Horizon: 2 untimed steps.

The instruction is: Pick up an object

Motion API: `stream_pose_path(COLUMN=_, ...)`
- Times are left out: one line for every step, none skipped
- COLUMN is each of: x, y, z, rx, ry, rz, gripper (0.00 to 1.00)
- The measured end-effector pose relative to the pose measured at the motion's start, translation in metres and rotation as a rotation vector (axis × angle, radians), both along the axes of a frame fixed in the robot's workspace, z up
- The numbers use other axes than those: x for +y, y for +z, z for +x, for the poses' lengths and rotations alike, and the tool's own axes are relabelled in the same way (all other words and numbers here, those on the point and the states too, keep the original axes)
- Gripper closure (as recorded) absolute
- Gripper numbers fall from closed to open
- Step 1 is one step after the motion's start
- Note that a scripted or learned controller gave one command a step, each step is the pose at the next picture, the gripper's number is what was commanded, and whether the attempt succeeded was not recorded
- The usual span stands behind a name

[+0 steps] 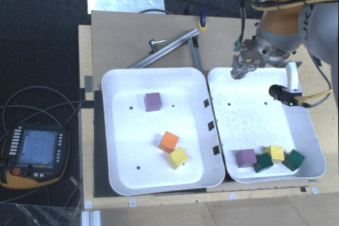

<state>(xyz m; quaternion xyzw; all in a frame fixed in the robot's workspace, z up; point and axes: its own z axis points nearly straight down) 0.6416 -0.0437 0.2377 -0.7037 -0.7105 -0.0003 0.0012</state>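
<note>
Reaching in from the right, the arm (pixel 296 2) carries its gripper (pixel 241 69) over the far left corner of the right bin (pixel 307 129); the jaws are too small and dark against the bin wall to read, so whether they are spread or pressed together I cannot tell; nothing can be seen between them.

Lying in the left bin (pixel 122 166) are three blocks; a purple cube (pixel 152 101) sits toward the far side, well apart from the other two; an orange cube (pixel 168 141) lies nearer the middle, and a yellow cube (pixel 178 157) sits just beside it on the near side, their corners touching or nearly so.

Along the near edge of the right bin stands a row of four; a purple block (pixel 245 157) at the left, a dark green block (pixel 262 162) just beside it, a yellow block (pixel 276 153) next, and a second green block (pixel 293 159) at the right end; all of them lie well apart from the gripper.

On the floor to the left of the bench rests a teach pendant (pixel 33 155).
</note>
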Motion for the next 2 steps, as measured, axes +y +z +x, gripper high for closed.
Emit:
stream_pose_path(x=0.051, y=0.004, z=-0.024, rx=0.000, ry=0.001, rz=0.000, gripper=1.00)
stream_pose_path(x=0.111, y=0.008, z=-0.041, rx=-0.001, ry=0.002, rz=0.001, gripper=1.00)
